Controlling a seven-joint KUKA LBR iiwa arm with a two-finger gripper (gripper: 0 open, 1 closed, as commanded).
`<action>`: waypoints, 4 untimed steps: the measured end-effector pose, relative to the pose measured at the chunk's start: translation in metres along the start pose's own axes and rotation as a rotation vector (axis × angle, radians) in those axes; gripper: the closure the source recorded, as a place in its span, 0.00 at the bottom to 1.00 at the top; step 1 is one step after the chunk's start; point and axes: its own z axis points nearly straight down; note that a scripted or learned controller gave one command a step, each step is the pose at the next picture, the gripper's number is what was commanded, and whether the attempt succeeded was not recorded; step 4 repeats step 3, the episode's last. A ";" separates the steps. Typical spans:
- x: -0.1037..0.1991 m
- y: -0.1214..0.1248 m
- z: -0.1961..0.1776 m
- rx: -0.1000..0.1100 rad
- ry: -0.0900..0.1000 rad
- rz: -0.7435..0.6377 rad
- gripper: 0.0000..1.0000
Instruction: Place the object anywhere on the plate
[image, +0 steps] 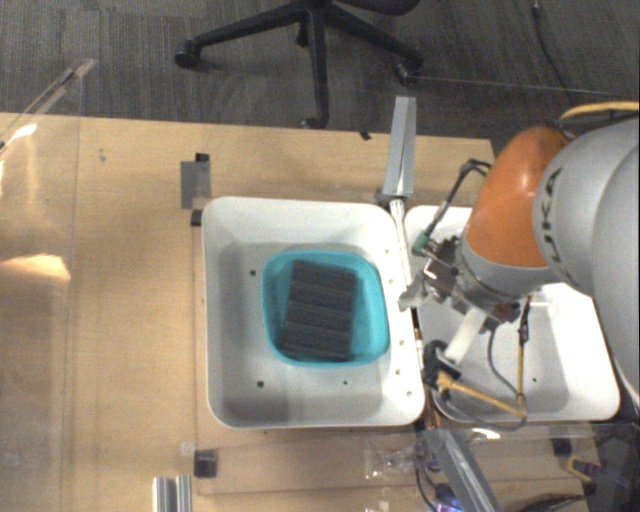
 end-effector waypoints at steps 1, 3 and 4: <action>0.008 -0.014 -0.011 -0.001 0.001 0.039 0.00; 0.067 -0.054 -0.062 0.002 -0.002 0.333 0.00; 0.067 -0.054 -0.062 0.002 -0.002 0.333 0.00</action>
